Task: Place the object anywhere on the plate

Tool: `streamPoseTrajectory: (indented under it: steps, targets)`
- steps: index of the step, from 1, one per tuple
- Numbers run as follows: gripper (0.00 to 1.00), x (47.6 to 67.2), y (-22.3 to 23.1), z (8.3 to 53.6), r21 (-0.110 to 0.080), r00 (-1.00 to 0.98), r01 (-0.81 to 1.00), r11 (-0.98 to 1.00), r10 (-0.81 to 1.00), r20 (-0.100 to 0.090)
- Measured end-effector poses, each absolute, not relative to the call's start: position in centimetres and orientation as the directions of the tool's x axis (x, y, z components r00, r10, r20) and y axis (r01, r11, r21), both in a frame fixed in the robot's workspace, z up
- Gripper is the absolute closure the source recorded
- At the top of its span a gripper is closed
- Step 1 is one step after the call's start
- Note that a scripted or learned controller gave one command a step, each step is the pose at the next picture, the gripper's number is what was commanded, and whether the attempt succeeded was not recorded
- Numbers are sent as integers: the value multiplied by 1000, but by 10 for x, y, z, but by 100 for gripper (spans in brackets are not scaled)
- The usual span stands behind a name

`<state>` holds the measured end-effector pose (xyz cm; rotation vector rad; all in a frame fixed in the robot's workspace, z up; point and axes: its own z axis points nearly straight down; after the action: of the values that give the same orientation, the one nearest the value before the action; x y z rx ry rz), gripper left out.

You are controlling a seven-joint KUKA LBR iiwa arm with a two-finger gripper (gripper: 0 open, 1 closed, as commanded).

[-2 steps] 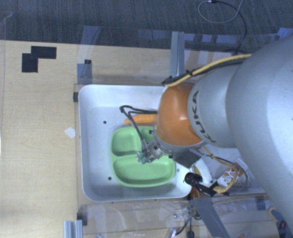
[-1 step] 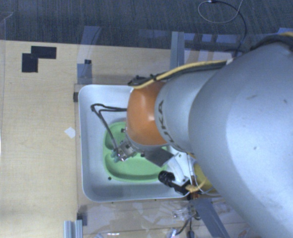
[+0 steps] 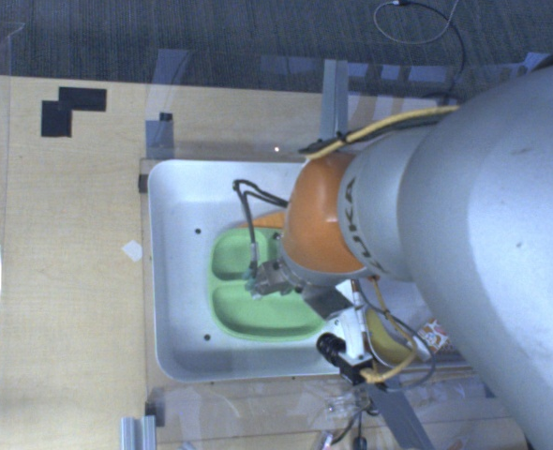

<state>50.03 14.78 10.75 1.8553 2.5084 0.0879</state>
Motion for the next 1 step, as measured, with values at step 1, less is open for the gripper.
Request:
streamPoseTrajectory:
  steps: [1]
  targets:
    - [100, 508, 222, 96, 29, -25, 999, 25, 1000, 10]
